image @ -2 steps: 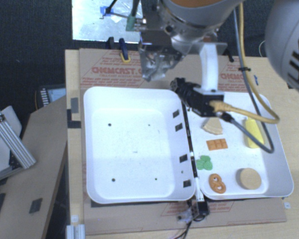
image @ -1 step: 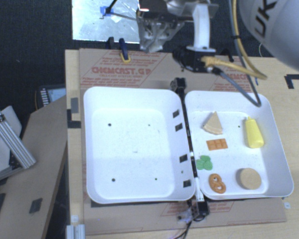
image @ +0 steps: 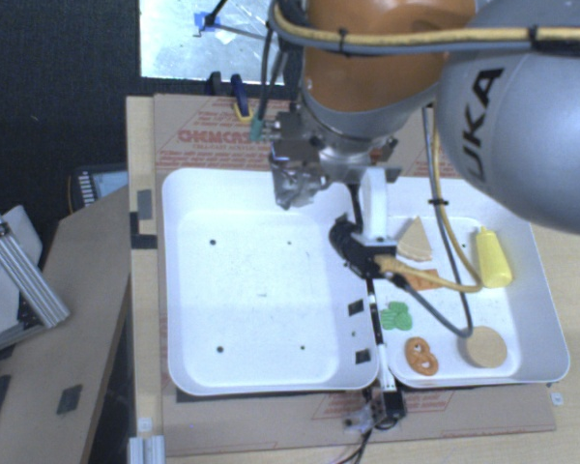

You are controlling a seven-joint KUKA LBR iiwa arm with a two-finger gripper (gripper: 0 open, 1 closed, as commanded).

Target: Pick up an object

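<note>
1. Arm [image: 522, 114]: comes in from view-right and hangs over the far side of both bins. It is posed wrist-down, probably for a top-down grab.
2. Left bin [image: 242, 288]: the gripper [image: 292, 193] sits above its far right corner, close to the divider between the bins. I can't tell from this angle whether the jaws are spread or closed. Nothing is seen clamped in them.
3. Right bin [image: 536, 322]: it lies view-right of the jaws and holds all the pick candidates, so my read is the pick hasn't started.
4. Yellow piece [image: 491, 257]: well to the right of the jaws and lying flat. It's elongated, so it's likely the easiest to pinch across.
5. Tan wedge [image: 416, 240]: the candidate nearest the jaws, just right of them and a bit toward the camera.
6. Round tan disc [image: 485, 347]: well apart from the jaws, near the front rim. It's flat, so it looks hard to grip.
7. Pretzel [image: 421, 356]: near the front rim, beside the disc.
8. Green bit [image: 396, 315]: between the wedge and the pretzel, near the divider. It's small, so there's a risk of missing it.
</note>
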